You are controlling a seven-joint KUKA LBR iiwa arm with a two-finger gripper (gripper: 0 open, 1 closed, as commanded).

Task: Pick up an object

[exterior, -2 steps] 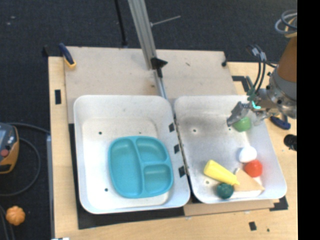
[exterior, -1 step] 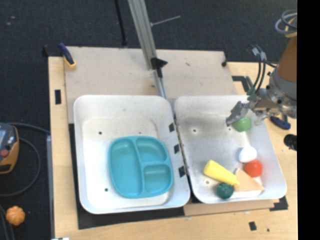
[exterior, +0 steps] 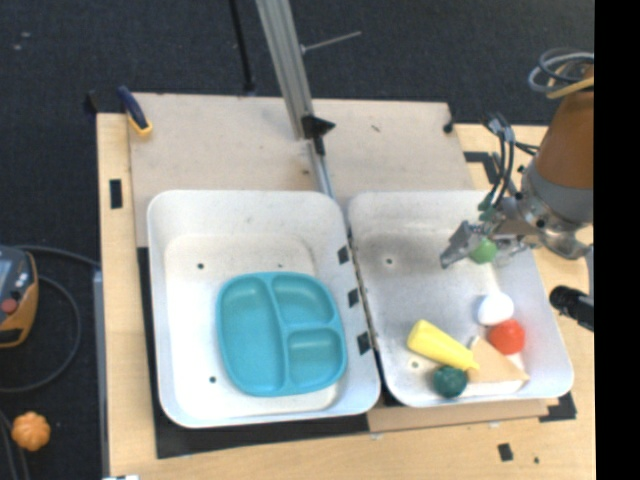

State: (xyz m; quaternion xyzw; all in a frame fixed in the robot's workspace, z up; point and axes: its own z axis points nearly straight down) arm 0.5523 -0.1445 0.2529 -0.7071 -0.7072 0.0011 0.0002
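So, going left to right: on the floor at the far left there was an orange-and-black device (exterior: 14,298) with a cable, and a small orange pumpkin-looking thing (exterior: 30,429) sat on the table's (exterior: 230,133) bottom-left corner. A blue-and-yellow clamp (exterior: 133,109) sat on the table's back-left corner.

The left bin (exterior: 190,218) held 1 thing, a teal plate (exterior: 281,332) with 3 compartments, lying flat toward the front. Behind the seam between the 2 bins, a grey aluminium post (exterior: 285,53) with a checker tag on top slanted up and away.

The right bin (exterior: 400,268) had the clutter bunched in its front-right part: a yellow block (exterior: 438,343), a dark green ball (exterior: 449,381) just in front of it, a tan wedge (exterior: 497,366) touching both, then a white ball (exterior: 494,308) and a red ball (exterior: 507,337) right next to each other.

The arm (exterior: 565,163) came in from the right, and the jaws (exterior: 480,247) hung over the back-right part of that bin. A small green ball (exterior: 484,251) sat right at the fingertips, looked pinched between them and carried apart from the pile, though honestly it's small and a bit hard to be certain.
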